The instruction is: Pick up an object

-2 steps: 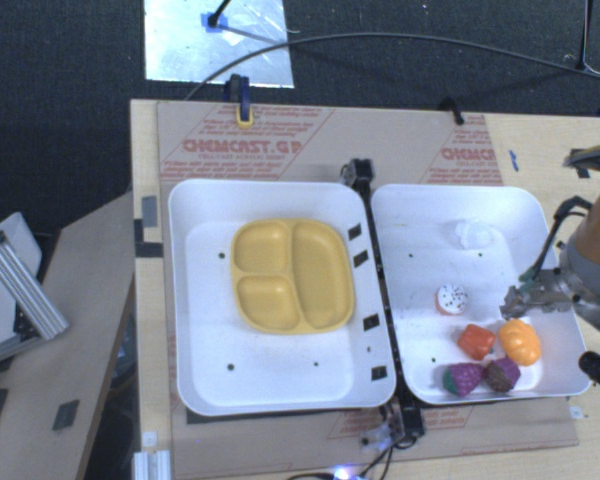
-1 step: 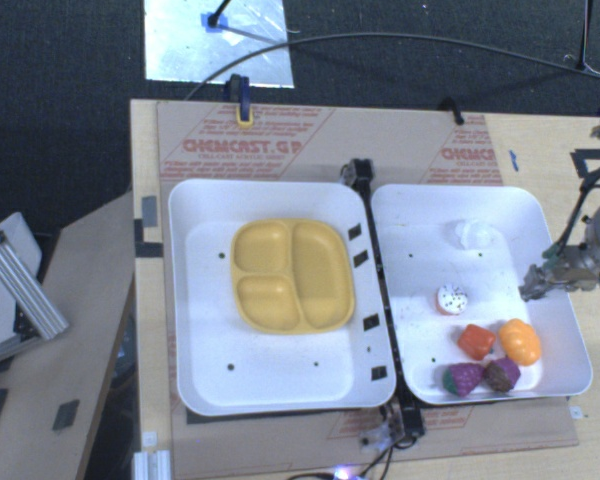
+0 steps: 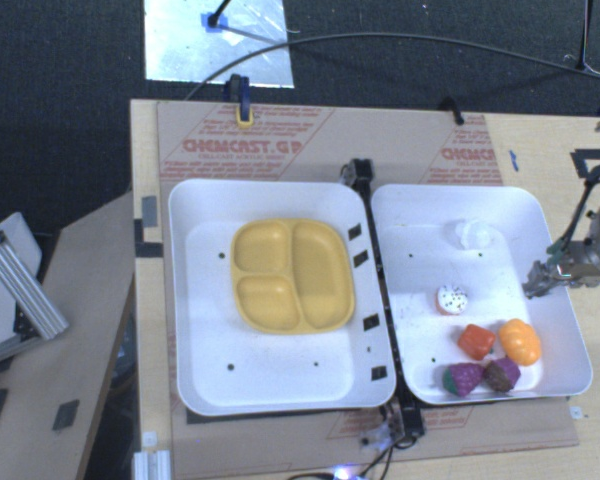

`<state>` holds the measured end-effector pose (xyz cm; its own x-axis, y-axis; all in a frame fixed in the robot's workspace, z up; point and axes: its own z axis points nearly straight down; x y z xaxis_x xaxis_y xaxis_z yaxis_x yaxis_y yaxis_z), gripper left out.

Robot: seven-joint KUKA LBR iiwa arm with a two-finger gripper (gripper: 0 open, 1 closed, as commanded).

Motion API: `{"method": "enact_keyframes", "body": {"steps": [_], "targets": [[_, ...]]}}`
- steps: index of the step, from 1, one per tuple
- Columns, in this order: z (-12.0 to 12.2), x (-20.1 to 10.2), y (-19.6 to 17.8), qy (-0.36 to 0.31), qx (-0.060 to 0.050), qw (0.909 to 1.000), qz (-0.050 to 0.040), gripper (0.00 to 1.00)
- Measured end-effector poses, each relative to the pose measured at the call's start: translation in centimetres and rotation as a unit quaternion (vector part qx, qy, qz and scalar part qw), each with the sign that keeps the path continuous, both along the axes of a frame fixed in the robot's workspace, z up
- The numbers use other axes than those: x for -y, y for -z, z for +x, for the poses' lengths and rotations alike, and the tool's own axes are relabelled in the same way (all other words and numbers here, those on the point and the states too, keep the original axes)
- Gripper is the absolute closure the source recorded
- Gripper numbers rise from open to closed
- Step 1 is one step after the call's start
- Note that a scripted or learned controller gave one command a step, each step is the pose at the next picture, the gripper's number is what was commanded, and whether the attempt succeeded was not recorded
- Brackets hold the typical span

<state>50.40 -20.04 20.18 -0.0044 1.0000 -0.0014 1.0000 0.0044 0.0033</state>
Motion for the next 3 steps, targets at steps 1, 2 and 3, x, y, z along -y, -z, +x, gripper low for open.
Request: {"method": "enact_keyframes", "body": {"steps": [1, 2, 3], "targets": [[1.8, -4.2, -0.5, -0.003, 0.0, 1.0, 0.001, 1.0], [3.3, -8.8, -1.6, -0.003, 0.0, 1.0, 0.0014, 1.0], [4.2, -13.5, -2.5, -0.003, 0.0, 1.0, 0.0015, 1.0]]}}
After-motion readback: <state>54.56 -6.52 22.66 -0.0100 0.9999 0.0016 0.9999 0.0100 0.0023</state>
